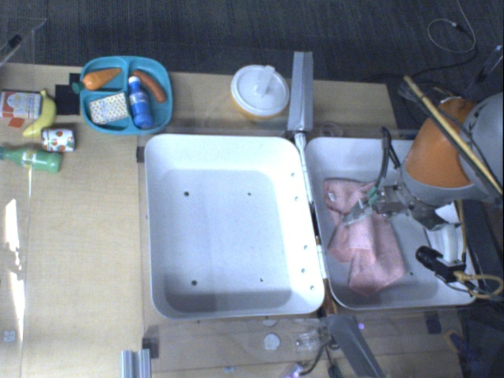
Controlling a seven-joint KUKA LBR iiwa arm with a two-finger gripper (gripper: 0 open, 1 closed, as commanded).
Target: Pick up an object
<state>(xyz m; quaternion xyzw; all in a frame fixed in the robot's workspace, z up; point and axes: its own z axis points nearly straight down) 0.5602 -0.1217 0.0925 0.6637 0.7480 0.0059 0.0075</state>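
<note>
1. While the arm (441, 152) reaches in from the right over the right bin (339, 290), its claw (368, 205) sits low over a pink cloth (366, 242) that lies crumpled on that bin's floor.
2. At the claw's tip, thin fingers (364, 207) point left and meet the upper part of the cloth; a fold of pink appears to bunch around them, but I cannot tell how far apart they stand, nor whether any cloth is truly caught between them.
3. The cloth stretches from near the bin's upper left toward its lower middle, resting on the bin floor along most of its length.
4. The left bin (228, 227) lies just beside the right one, the two touching along a shared edge.
5. Behind the bins on the bench (71, 274) stands a round white lidded container with a yellow rim (260, 91).
6. Toward the bench's far left corner sits a blue divided tray (161, 81) holding toy food, including a carrot (102, 78) and a blue bottle (140, 102).
7. Left of the tray lie a banana (43, 115), a small can (57, 139), a green bottle (31, 159) and a small carton (19, 105).
</note>
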